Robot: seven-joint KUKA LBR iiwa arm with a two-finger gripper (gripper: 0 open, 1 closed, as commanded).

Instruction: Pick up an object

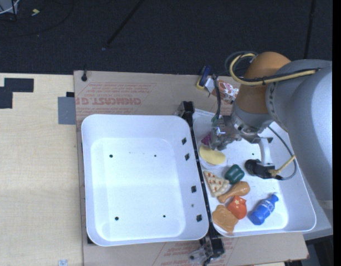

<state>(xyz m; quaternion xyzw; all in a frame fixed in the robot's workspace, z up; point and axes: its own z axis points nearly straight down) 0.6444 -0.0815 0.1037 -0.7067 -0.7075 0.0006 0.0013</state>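
Over the right white bin (pixel 303 218), the hand (pixel 219 136) hangs at twelve o'clock of a pale yellow oval toy (pixel 213 157); its grip cannot be told.

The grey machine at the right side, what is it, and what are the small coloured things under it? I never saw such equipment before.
It is a robot arm, grey with an orange band, filmed by one camera fixed above the bench. Its gripper hangs low over the right white bin; whether it holds anything is not clear. That bin contains toy food and small objects: a pale yellow piece, a waffle, a dark green piece, a chicken drumstick, a red piece, an orange-brown piece and a blue bottle. The left white bin stands beside it.
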